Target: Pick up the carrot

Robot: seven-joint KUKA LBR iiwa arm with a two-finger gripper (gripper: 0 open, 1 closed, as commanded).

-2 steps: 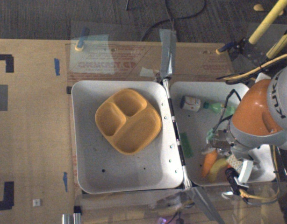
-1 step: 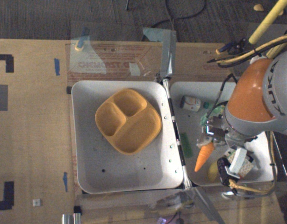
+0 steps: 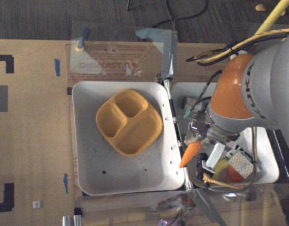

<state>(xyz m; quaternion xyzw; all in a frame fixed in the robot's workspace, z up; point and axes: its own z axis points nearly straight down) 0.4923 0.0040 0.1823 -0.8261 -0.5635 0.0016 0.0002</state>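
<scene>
The carrot is orange and tapered. It hangs at a slant over the divide between the two bins, with its thin tip pointing down-left across the left bin's right rim. Its thick end sits between the fingers of my gripper, which is shut on it. The gripper is at the left side of the right bin, under the grey wrist and orange band. The arm hides the gripper's upper part.
A yellow-orange divided plate lies in the left bin. Under and right of the gripper, the right bin holds a white block, a yellow piece, a red piece, a patterned box and a thin yellow stick. Cables run behind the arm.
</scene>
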